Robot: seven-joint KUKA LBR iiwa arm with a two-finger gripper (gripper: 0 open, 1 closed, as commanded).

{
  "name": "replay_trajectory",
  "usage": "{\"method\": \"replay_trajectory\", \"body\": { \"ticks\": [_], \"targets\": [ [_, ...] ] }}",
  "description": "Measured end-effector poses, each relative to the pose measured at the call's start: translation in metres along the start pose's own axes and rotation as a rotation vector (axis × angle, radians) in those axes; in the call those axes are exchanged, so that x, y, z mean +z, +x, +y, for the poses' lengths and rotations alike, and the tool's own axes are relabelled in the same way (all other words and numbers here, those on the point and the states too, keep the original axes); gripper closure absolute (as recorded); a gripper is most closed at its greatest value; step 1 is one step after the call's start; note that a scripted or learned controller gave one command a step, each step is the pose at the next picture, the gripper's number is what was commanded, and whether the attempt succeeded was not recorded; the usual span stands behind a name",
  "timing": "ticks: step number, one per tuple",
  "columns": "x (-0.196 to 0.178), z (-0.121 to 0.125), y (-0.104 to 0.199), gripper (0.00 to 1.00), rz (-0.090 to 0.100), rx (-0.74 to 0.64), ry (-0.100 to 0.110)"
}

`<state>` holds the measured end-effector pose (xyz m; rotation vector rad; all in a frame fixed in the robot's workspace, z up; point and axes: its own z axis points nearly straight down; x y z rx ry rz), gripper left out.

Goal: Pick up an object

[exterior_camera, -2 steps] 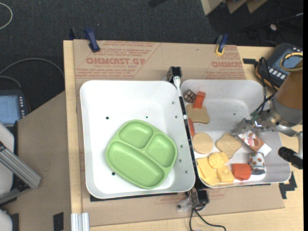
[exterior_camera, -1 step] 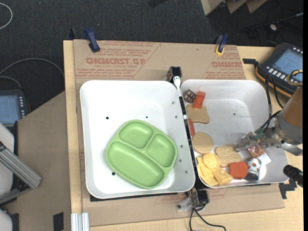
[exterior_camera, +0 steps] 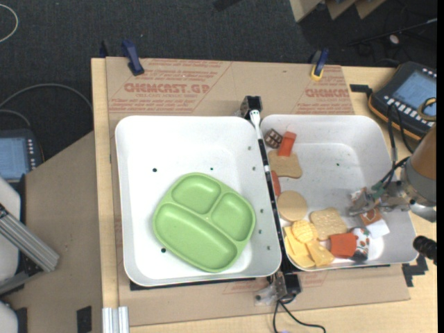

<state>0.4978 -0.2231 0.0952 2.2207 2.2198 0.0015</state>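
Around bench (exterior_camera: 208,82), seemingly dark carpet (exterior_camera: 139,12).

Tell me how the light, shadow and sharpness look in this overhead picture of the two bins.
Camera view: even, soft light; the shallow white left bin reads bright without harsh glare; the green three-part plastic plate casts a faint shadow beneath its rim. The grey arm's two-finger gripper at the right bin's edge looks soft and cluttered, its details hard to make out. The dark floor is dim.
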Motion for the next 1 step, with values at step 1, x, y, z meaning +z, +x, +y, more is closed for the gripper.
{"method": "replay_trajectory", "body": {
  "ticks": [1],
  "targets": [
    [-0.078, -0.0168, 0.0856, 1.0, 0.002, -0.008, -0.005]
  ]
}}
